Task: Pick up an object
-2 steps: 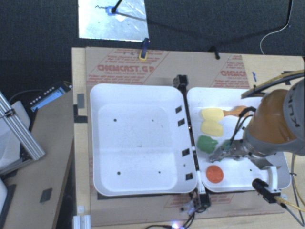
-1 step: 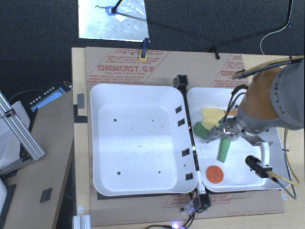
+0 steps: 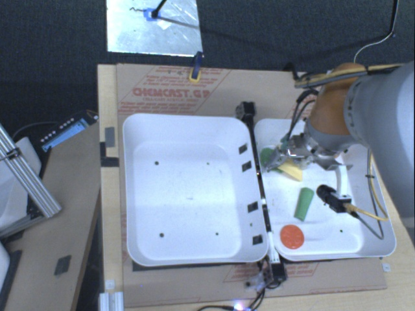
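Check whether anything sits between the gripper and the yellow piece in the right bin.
Nothing visible does. The gripper is right at the yellow piece, with a green ball beside it; the green cylinder and orange disc lie apart, nearer the camera.

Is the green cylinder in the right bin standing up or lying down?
Lying down: the green cylinder shows its long side on the right bin floor.

Cylinder [image 3: 304,203] and disc [image 3: 292,236] in right bin [image 3: 369,241]

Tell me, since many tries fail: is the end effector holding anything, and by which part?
Cannot be told: the end effector sits low over the yellow piece and green object.
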`<state>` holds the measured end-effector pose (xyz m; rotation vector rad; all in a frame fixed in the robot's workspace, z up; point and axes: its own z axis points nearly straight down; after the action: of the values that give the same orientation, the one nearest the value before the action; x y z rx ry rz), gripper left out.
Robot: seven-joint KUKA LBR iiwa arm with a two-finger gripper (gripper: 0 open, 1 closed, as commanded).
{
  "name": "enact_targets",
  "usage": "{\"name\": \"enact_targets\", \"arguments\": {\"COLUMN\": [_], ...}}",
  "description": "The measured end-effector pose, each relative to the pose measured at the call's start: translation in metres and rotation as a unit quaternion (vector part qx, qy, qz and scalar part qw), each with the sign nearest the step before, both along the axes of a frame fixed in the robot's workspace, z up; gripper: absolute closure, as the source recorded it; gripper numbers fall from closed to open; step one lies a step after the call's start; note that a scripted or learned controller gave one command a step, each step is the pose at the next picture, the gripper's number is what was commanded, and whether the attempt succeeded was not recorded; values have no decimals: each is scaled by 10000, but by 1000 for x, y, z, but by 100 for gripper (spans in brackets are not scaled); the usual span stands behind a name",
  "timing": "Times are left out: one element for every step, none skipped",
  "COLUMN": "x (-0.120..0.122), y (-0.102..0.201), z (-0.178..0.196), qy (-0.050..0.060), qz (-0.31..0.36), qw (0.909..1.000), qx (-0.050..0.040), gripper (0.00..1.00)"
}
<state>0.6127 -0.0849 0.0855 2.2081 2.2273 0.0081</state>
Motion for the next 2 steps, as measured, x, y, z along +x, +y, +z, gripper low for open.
{"name": "enact_targets", "arguments": {"x": [1, 60], "y": [-3, -69], "z": [14, 103], "qy": [-44, -42], "qz": [-13, -46], "qw": [10000, 10000], "qx": [-14, -33], "gripper": [100, 100]}}
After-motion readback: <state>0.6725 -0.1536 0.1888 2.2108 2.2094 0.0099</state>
